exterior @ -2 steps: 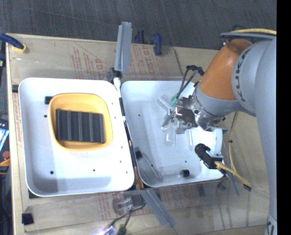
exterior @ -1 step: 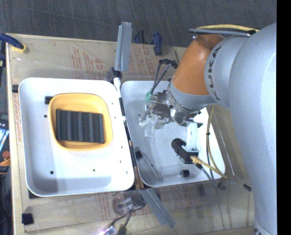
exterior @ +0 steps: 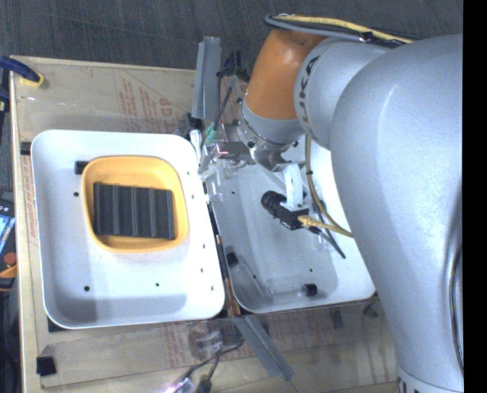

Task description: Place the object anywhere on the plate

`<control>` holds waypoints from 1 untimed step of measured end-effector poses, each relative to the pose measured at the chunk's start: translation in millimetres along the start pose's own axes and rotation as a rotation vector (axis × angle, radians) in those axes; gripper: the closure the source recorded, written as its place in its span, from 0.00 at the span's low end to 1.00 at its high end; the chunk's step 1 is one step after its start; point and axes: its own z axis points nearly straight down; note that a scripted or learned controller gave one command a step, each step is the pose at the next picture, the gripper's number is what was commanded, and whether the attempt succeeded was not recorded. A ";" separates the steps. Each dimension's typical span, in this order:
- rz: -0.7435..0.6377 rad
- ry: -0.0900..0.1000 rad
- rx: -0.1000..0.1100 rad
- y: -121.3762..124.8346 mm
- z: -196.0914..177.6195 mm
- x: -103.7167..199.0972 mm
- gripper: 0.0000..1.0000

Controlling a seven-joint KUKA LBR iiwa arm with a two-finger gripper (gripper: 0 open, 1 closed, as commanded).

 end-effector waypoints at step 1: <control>-0.160 0.000 -0.001 37.8 -42.5 30.5 1.00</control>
